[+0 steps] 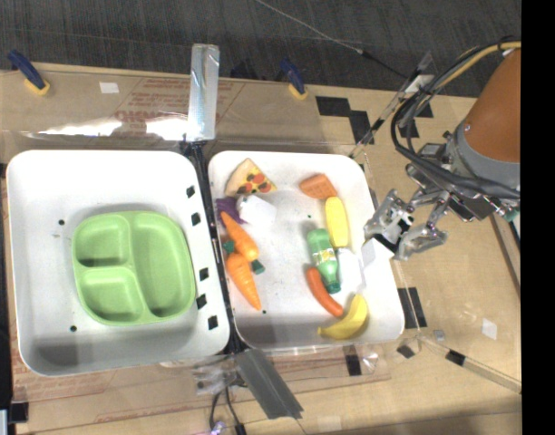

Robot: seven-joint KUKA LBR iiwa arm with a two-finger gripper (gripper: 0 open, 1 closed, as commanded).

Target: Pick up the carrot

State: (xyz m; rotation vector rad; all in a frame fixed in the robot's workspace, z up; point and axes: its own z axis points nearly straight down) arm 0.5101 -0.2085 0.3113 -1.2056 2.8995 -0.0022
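My gripper [406, 227] hangs just outside the right rim of the right bin [379, 270], with nothing between its fingers; they look slightly apart, though at this angle I can't be sure how wide.

Moving inward, the nearest things are a yellow corn-like piece [336, 222], a green bottle [323, 254] and a white block [352, 265] crowded together by the right wall, with a banana [347, 321] at the near corner.

The carrot is awkward to name with certainty. An orange carrot [242, 282] lies against the bin's left wall, touching a second carrot [238, 236] above it, beside a purple piece [229, 209]. Another slim orange-red piece [323, 292] lies between the bottle and the banana and could be mistaken for one.

The risks, as I judge them: I might close on the wrong orange piece near me. At the left wall, one finger may strike the rim or the divider, and the two touching carrots could be nudged or both caught, leaving a weak pinch that slips on lifting.

The green tray [132, 265] in the left bin [33, 243] is well clear.
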